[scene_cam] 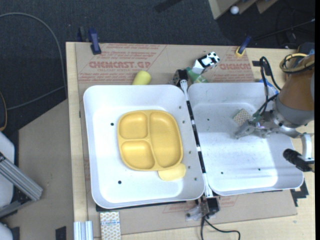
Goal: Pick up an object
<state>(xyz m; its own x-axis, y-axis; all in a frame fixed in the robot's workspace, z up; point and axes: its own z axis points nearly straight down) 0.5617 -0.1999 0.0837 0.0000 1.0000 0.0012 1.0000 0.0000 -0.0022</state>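
Hovering low in the right bin (280, 179), the claw (245, 130) nears a small pad (242, 116).

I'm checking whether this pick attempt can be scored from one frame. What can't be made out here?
- Camera view: the gripper in the right bin is small and blurred, so its grasp can't be judged.
- The tan patch beside it is too small to identify.
- The pale yellow object in the left bin is partly hidden under the yellow divided plate.
- The arm is cut off by the right edge.
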